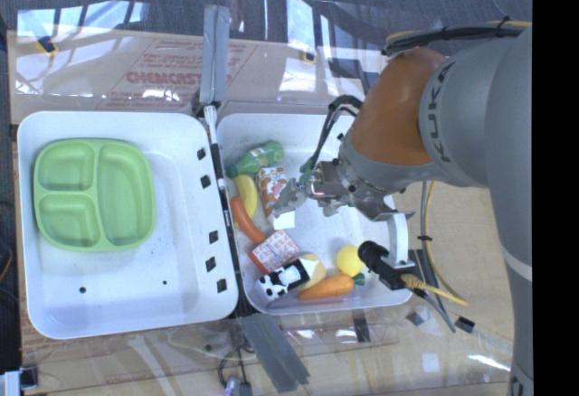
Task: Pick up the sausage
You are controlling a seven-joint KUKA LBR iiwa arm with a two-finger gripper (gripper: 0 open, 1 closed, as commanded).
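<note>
The sausage (244, 221), a reddish-orange stick, lies slanted against the left wall of the right bin (380, 299). My gripper (297, 193) hangs low over the middle of that bin, a little to the right of the sausage and above it in the view. It sits just beside a printed snack packet (270, 184). I see nothing held in the gripper. The grey arm with its orange band (398, 114) covers the bin's right part.
Around the sausage lie a yellow banana (246, 192), a green item (262, 155), a red box (274, 249), a black-and-white cow toy (286, 278), a carrot (326, 287) and a lemon (351, 260). The left bin (181, 286) holds a green divided plate (94, 193).
</note>
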